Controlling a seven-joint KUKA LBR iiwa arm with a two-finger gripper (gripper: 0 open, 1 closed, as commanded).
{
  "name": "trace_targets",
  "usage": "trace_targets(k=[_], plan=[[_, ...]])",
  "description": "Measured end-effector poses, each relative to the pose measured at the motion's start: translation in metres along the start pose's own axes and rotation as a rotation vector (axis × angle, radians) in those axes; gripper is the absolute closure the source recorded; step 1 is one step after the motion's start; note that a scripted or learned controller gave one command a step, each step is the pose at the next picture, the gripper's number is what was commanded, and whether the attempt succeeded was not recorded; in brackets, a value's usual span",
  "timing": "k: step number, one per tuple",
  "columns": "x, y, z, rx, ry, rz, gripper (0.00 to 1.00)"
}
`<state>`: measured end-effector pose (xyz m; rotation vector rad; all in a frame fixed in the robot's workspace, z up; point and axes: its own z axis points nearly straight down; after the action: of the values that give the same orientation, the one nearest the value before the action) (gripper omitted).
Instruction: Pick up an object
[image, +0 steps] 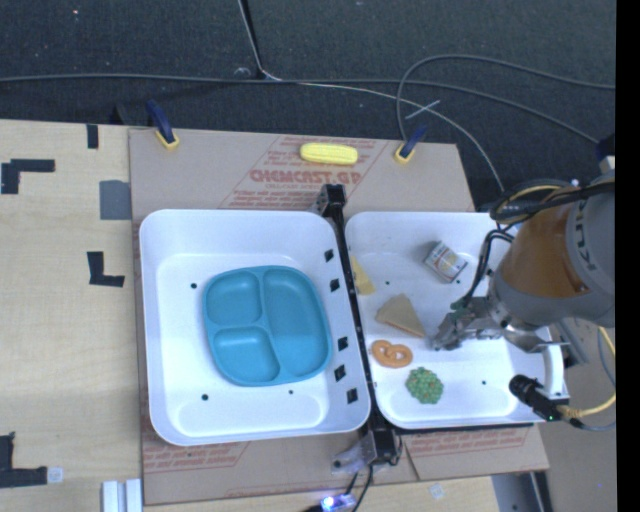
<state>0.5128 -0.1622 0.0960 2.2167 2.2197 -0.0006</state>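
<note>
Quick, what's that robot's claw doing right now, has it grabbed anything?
Gripper: low over the right bin, beside the tan wedge; open or closed cannot be told, and nothing is seen held.

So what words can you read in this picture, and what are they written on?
"CHEMCAST GP": red print on the brown cardboard sheet under the bins, near the yellow corn toy. It seems to repeat along the sheet, but the other copies are too faint or cut off to read.
Small grey packet in the right bin: any label is too small and blurred to read.
</note>
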Motion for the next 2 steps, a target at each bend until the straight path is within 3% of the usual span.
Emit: trace_targets(k=[1, 2], plan=[[0.003, 0.010, -0.057, -0.001, 0.002, -0.001, 1.00], [0.008, 0.006, -0.102, 0.001, 0.003, 0.000, 1.00]])
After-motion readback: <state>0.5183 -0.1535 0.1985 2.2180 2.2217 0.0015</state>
